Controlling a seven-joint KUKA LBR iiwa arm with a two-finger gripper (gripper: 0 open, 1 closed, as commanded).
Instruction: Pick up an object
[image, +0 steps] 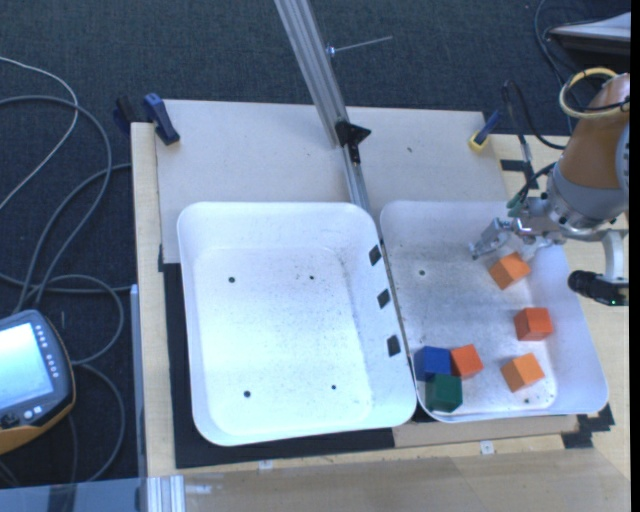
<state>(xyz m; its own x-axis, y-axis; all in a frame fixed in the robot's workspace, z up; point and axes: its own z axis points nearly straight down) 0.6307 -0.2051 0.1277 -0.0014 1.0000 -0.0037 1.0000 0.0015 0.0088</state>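
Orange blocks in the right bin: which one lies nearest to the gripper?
The uppermost orange block, just below the gripper. The other three orange blocks lie lower in the right bin.

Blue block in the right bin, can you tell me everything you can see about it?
The blue block is a small cube with a plain, matte look, maybe foam or painted wood. It sits flat on the floor of the right bin, near the bin's front left corner. A green block presses against its front side, and an orange block sits right beside it, seemingly touching. The gripper is far away from it.
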